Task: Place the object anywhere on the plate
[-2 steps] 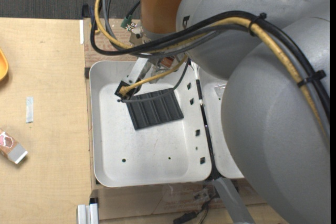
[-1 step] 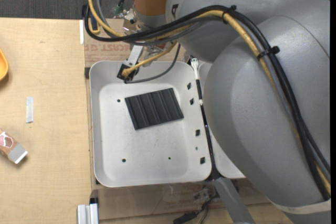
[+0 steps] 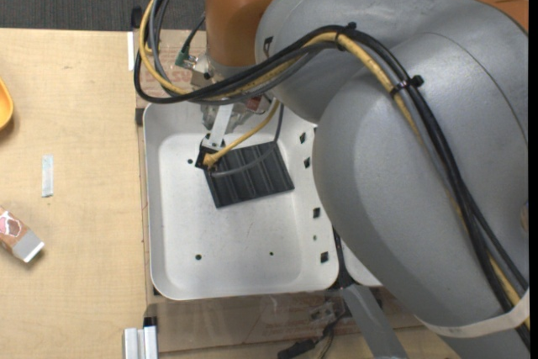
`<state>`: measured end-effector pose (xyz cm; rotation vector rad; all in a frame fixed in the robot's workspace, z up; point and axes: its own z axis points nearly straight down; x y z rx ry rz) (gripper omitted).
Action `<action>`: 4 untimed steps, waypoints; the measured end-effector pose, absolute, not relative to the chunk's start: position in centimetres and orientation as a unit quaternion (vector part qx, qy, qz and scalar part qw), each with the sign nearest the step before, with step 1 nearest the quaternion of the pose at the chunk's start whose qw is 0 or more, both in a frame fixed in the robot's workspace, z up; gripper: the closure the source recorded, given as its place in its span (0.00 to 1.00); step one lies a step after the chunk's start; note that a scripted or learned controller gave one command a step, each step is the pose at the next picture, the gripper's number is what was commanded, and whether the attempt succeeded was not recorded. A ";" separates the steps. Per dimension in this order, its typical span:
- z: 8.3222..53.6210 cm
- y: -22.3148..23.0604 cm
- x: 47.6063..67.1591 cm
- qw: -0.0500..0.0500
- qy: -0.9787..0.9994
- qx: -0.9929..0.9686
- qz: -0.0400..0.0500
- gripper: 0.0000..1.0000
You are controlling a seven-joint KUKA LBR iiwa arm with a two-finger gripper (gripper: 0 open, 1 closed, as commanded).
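A dark grey ribbed rectangular slab lies flat in the upper middle of the left white bin, turned slightly askew. My gripper hangs over the bin's far edge, just above and behind the slab's upper left corner. It is mostly hidden under the orange wrist band and the grey arm. I see nothing held in it. An orange curved piece, perhaps the rim of a plate or bowl, pokes in at the left edge of the view, on the wooden bench.
The big grey arm covers the whole right side, including the right bin. On the wooden bench left of the bin lie a small pale strip and a red-and-white packet.
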<state>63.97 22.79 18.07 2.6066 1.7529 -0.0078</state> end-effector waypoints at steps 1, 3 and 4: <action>18.9 22.7 65.9 0.001 0.700 0.714 -0.001 1.00; 20.1 22.0 65.9 0.000 0.765 0.644 -0.001 1.00; 23.1 22.2 66.0 0.001 0.787 0.617 -0.001 1.00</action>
